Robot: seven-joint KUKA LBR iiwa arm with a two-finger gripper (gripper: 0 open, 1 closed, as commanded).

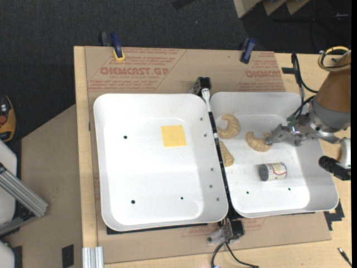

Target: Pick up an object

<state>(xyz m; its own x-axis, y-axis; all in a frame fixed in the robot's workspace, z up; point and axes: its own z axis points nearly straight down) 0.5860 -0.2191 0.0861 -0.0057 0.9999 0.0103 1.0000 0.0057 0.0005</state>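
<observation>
Croissant (257, 141), the nearer of two in the right bin (312, 197), looks like the target: it lies a little above the bin's centre, and the gripper (274, 138) sits at its 3 o'clock, fingertips touching or almost touching its right end. I cannot tell how the jaws stand; the tips merge into one dark shape against the pastry, and nothing shows plainly between them, so no hold can be claimed.

A second croissant (228, 125) lies at 10 o'clock from the first, close to the wall shared with the left bin (106, 166). A third pastry piece (225, 154) sits against that wall at 8 o'clock. A small can (273, 171) lies on its side at 5 o'clock, near but apart. The left bin carries a yellow square (173, 135) above its centre.

To do this step well, my judgement is that the fingers should straddle the curved body across its narrow width, not its pointed end, where a pinch would likely slip off. That calls for shifting toward 9 o'clock until the tips are over the middle of the arc, then descending close to the bin floor before closing. The pastry looks soft and light, so a gentle close should do, and a straight lift avoids dragging it into the can. The neighbours are far enough away that a centred approach should not disturb them.
</observation>
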